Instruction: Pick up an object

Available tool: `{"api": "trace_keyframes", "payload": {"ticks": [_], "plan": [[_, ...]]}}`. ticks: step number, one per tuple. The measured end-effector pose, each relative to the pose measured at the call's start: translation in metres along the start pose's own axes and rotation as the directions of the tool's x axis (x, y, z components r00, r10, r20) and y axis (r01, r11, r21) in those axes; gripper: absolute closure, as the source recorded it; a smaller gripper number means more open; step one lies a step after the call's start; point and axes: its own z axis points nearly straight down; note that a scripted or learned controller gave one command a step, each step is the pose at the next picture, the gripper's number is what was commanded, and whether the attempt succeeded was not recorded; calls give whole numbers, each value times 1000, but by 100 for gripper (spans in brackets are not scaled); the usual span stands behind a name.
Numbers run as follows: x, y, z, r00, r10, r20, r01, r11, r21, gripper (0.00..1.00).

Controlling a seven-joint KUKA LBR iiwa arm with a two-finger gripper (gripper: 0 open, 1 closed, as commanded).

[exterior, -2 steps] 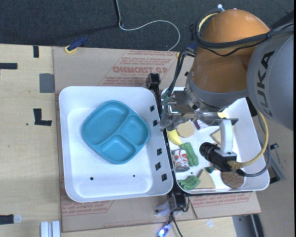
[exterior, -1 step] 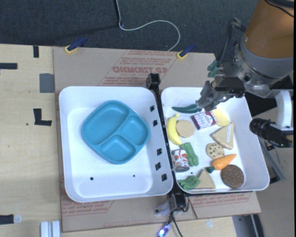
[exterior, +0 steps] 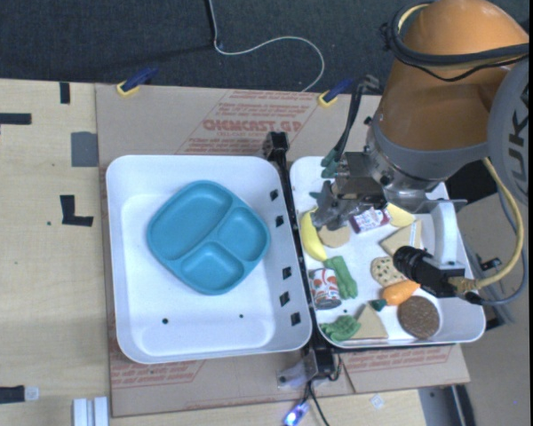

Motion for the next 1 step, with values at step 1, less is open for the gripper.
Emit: {"api": "trace_keyframes", "payload": {"ticks": [1], "plan": [[-15,0,-35,1000,2,-1,-2,1000,-9,100]]}}
